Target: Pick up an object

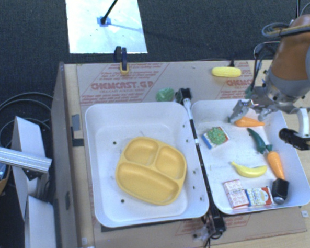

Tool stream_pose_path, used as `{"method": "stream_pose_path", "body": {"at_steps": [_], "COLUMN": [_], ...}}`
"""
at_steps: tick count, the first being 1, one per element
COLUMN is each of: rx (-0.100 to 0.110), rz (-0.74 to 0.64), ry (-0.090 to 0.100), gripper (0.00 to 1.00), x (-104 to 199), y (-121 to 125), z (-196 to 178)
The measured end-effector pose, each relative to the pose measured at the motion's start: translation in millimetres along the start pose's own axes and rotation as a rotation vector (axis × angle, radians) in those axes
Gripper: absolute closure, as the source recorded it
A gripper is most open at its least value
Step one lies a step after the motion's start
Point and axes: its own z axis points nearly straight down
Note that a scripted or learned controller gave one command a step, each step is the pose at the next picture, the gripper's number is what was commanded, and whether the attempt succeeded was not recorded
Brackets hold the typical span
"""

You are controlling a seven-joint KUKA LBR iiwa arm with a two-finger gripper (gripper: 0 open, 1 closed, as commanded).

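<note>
We see a small orange carrot (248, 122) at the top of the right bin (306, 193). It lies flat and points to the right. The tool (251, 108) is just above it, and the tool's two fingers are spread wide, one on each side above the carrot. Nothing is between the fingers. We cannot tell if they touch the carrot.

The arm (295, 54) comes in from the upper right of the frame. It has an orange band and a grey end.

More things lie in the right bin. A card (216, 137) with green dots sits to the left of the carrot, near the wall between the bins. A green pepper (258, 139) lies just below the carrot. A bigger carrot (275, 163) lies below the pepper, at the right side. A banana (249, 169) lies in the middle of the bin, left of the bigger carrot. Two small boxes (247, 194) sit side by side at the bottom. A black thing (280, 189) lies beside them in the lower right corner.

The left bin (102, 166) holds a yellow tray (151, 170) with three parts.

On the worktop (141, 77) above the bins we see a yellow thing (226, 71) at the upper right and a green thing (165, 95) near the top middle. A black and yellow clamp (121, 59) sits at the top edge.
</note>
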Motion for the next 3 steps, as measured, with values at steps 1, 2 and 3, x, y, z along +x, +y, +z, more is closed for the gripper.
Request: {"method": "stream_pose_path", "body": {"at_steps": [1,2,3], "rx": [0.011,0.004,-0.004], "rz": [0.006,0.005,0.001], "ry": [0.003,0.002,0.002], "gripper": [0.0,0.0,1.0], "x": [-25.8,-7.8,-7.7], "y": [-69.9,-125.9,-121.5], "z": [103.5,123.5,111.1]}}
